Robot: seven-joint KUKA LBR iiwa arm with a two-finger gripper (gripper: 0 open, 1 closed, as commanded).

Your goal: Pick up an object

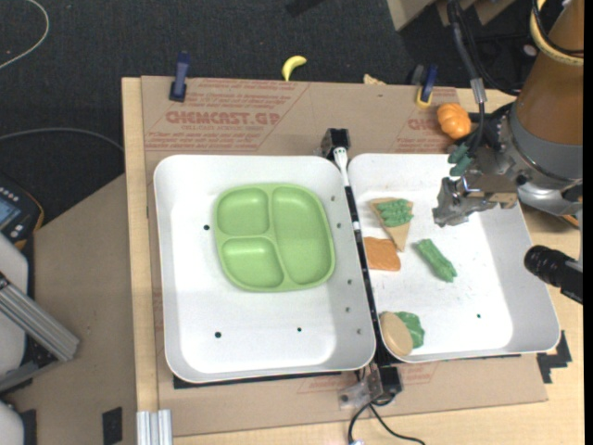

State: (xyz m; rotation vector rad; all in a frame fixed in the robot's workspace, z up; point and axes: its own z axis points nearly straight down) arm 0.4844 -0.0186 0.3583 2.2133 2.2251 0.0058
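Your pincer (pixel 456 207) hung over the upper part of the right bin (pixel 519 332), well to the right of the green divided plate (pixel 275 237) that sat in the left bin (pixel 185 341). Whether it was spread or pressed together you could not have told from this angle, and nothing showed between its tips.

The nearest candidates lay between the plate and the pincer: a tan wedge with a green top (pixel 394 219), an orange slab (pixel 382 253) just below it, and a small green piece (pixel 435 260) further from the plate. A round tan and green piece (pixel 401 331) sat lower, at the bin's near edge.

All looked like light toy food, probably rigid and a little slick. The green piece was narrow, so you would likely have fared best closing across its short width at mid-length. The slab lay flat and low, a harder take.
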